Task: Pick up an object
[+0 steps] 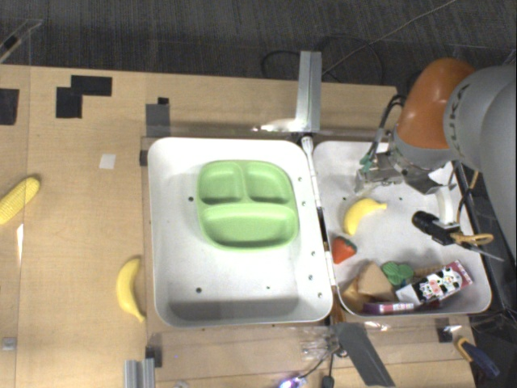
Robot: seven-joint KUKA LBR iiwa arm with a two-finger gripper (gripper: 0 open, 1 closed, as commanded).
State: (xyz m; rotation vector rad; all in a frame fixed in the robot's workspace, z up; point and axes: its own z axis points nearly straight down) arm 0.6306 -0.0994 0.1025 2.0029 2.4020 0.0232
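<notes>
Hovering over the far half of the right bin (335, 164), the gripper (373, 173) points down toward the bin floor, and from this slant we cannot tell whether it is spread or closed. Just on its near side lies the yellow banana (363, 213), curved, resting on the bare white floor toward the bin's left wall; we cannot say whether the gripper touches it.

Nearer the bin's front left corner we see a small red piece (343, 250) close to the left wall. Along the front edge sits a cluster: a brown lump (371, 282), a green piece (396, 272) touching it, and a black-and-white carton (437, 284) lying on its side toward the front right corner.

Behind the gripper, the arm (489, 111) rises to the right, grey, with its orange band (428, 103) over the bin's far right corner.

In the left bin (174, 217) a green divided plate (246, 203) lies flat near the middle, closer to the far edge.

On the bench (73, 241) itself, a second banana (129, 288) rests just beside the left bin's left wall near its front corner, and a corn cob (18, 200) lies at the bench's left edge.
</notes>
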